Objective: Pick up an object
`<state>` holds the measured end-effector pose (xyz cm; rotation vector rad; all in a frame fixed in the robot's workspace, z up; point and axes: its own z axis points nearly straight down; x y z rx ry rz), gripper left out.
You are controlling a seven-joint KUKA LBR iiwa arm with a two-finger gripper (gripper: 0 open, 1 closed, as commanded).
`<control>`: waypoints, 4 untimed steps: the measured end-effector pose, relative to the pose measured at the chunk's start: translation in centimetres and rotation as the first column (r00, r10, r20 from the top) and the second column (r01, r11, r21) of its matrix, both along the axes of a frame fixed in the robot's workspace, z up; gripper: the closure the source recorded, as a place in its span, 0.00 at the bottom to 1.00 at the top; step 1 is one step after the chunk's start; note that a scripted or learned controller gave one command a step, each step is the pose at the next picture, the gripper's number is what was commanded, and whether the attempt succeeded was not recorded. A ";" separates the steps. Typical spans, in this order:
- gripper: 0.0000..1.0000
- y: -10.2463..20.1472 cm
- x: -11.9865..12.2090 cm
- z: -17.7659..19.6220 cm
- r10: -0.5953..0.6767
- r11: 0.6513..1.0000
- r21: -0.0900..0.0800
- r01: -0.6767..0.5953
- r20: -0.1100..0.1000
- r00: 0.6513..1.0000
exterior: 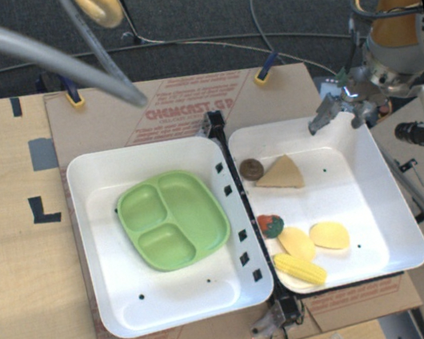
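The right bin (380,200) holds several food toys: a brown round piece (252,169), a tan wedge (282,174), a red and green piece (270,225), two yellow pieces (296,243) (329,236) and a yellow corn cob (300,270). My gripper (338,114) hangs over the bin's far right corner, above and to the right of the wedge. Its two dark fingers (320,121) spread apart with nothing between them.
The left bin (96,225) holds a green divided tray (174,219). A black divider (234,201) runs between the bins. Cables trail across the dark back area. Grey tubes and a yellow object (95,2) hang at the top left.
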<state>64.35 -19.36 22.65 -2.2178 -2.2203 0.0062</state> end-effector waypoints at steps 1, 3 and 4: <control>0.00 0.9 -0.6 -5.9 0.000 1.000 0.001 0.000 -0.001 1.000; 1.00 0.2 0.1 -9.9 0.001 1.000 -0.001 -0.001 0.004 1.000; 1.00 -0.2 1.0 -4.0 0.000 1.000 -0.001 0.000 0.010 1.000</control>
